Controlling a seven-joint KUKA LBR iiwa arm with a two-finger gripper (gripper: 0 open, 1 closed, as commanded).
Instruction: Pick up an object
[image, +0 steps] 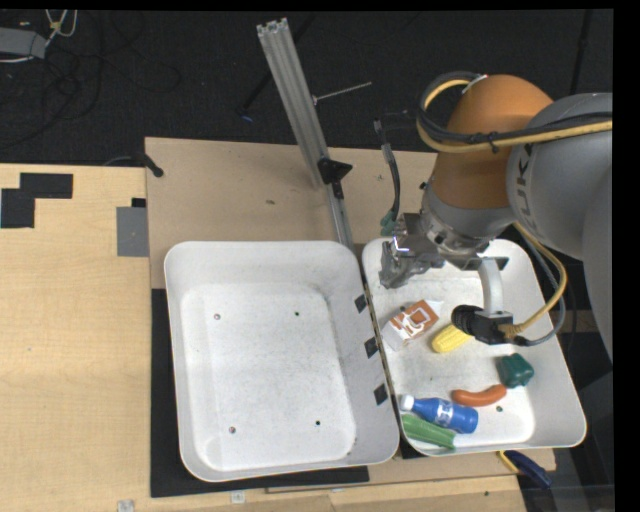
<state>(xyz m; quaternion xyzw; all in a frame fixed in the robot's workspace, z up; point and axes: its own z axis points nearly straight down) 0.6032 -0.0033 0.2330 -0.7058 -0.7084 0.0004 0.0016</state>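
bench: light wood top (60, 330) | floor: dark, cables (40, 30) | aluminium rail (300, 110) slanting behind bins

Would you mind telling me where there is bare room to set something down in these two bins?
The left bin has a bare floor from wall to wall. The right bin is crowded: orange-and-white box, yellow piece, blue bottle, with the gripper over its far corner.
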